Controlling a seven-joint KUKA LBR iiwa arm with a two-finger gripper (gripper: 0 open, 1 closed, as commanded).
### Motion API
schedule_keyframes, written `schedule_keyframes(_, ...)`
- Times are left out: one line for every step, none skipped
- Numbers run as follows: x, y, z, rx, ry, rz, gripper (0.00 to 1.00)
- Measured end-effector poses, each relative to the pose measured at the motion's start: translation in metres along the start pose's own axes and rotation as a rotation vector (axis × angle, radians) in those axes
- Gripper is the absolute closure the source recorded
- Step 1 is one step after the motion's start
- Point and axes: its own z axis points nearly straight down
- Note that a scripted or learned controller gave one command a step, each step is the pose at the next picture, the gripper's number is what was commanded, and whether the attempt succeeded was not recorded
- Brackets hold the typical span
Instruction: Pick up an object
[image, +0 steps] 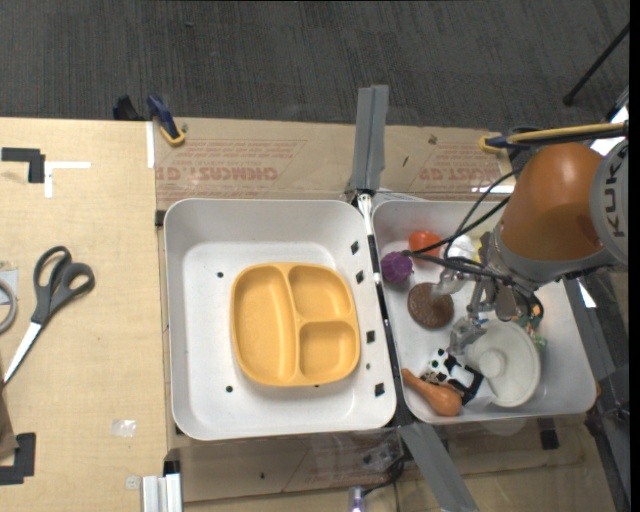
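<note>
The right bin (570, 300) holds several small objects. An orange-red piece (424, 241) and a purple one (397, 266) lie at its far left. A brown round object (430, 306) sits in the middle left. A white bowl (510, 370) rests at the near right, with a black-and-white toy (455, 374) and an orange carrot-like piece (432, 394) at the near left. My gripper (478, 318) hangs low over the bin, between the brown object and the white bowl, just above the toy. The wrist and cables hide what lies under it.
The left bin (190, 330) holds a yellow divided plate (296, 324). A grey divider bar (370, 140) runs between the bins at the back. Scissors (48, 295) lie on the wooden bench at the far left. The arm's orange band (555, 205) covers the right bin's far corner.
</note>
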Motion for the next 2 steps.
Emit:
schedule_keyframes(-0.091,-0.004,0.021,-0.008,0.066,-0.039,0.0)
schedule_keyframes(-0.094,-0.071,0.014,0.0,0.001,-0.238,0.0)
